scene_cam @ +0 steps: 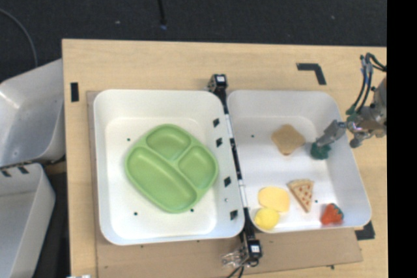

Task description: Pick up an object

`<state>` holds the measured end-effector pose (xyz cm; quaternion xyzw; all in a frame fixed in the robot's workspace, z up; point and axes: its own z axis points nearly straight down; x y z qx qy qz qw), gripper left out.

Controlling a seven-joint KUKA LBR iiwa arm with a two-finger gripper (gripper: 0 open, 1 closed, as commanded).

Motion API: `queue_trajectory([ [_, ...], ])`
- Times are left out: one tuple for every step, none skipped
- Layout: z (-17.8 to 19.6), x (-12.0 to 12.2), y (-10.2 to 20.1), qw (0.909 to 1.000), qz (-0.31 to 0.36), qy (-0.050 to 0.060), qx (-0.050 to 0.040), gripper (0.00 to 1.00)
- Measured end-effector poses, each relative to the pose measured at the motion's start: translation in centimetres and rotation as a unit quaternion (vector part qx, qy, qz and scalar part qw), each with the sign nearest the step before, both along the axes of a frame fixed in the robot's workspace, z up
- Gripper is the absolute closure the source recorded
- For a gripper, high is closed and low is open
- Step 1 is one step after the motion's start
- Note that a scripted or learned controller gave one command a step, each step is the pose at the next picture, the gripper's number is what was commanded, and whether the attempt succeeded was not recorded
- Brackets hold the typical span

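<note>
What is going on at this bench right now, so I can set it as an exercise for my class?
A robot arm reaches in from the right, its gripper low over the right bin, at a small dark green object. Whether it holds that object is unclear. A tan slice, a pizza wedge, two yellow pieces and a strawberry lie around it. The left bin holds a green divided plate.

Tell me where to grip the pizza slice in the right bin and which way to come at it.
Grip the pizza slice across its wide crust end, which faces the bin's far side, coming straight down from above. It lies flat on the bin floor, so only its edges offer a hold. The yellow pieces sit close on its left, so the fingers probably fit best along its near-far line.
</note>
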<state>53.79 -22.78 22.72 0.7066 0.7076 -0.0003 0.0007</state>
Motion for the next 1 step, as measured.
queue_trajectory([
  [-5.89,-0.83,0.33,1.0,-0.001,0.003,0.0008,0.0],
])
